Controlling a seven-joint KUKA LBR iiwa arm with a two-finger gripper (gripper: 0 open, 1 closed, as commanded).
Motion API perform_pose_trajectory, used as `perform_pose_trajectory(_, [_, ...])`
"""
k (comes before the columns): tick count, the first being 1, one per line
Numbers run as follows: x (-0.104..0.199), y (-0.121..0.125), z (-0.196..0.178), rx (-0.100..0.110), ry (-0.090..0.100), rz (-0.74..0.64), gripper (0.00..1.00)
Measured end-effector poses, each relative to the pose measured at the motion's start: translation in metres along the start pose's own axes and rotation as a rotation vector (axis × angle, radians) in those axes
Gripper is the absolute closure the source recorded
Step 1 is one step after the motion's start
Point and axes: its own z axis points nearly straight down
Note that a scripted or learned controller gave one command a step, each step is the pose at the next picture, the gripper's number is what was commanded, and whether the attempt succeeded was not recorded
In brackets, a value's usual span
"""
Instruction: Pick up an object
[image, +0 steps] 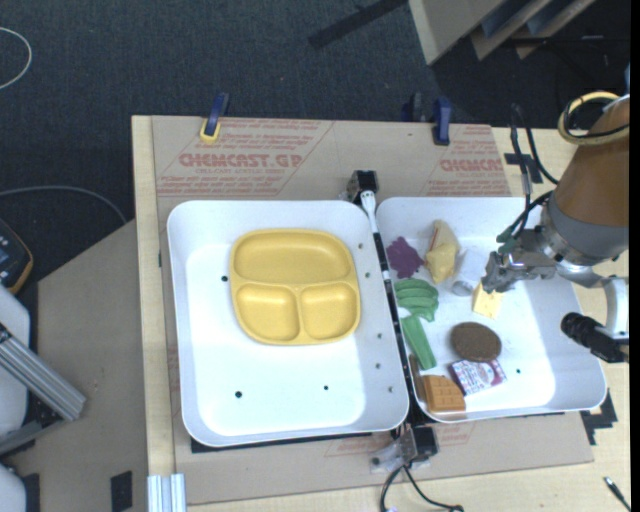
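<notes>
The gripper (497, 280) is hanging low in the right bin (560, 395), just above a small yellow piece (487, 302) that is lying near the middle of this bin. I cannot tell whether the fingers are apart or together, because the wrist is covering them from this angle, and nothing is showing clearly between them, so the piece is probably not being held.

The main risk is that the fingers are coming down on the edge of this thin, flat piece and are pushing it away over the smooth floor of the bin instead of closing on it. A flat thing like this is giving very little to grip.

Other things are lying close. A brown round cookie (475, 342) is sitting just below the yellow piece, and a pale yellow item (442, 252) and a purple item (404, 256) are lying toward the left wall of this bin, with green beans (416, 310) below them. A red packet (478, 376) and a cracker (441, 393) are near the front edge. The left bin (200, 390) is carrying a yellow divided plate (295, 285), well apart from the arm.
</notes>
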Motion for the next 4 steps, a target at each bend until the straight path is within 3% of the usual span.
perform_pose_trajectory(1, [0.0,0.002,-0.044,-0.001,0.0,0.0,1.0])
perform_pose_trajectory(4, [0.153,-0.015,-0.052,0.006,0.005,-0.006,1.0])
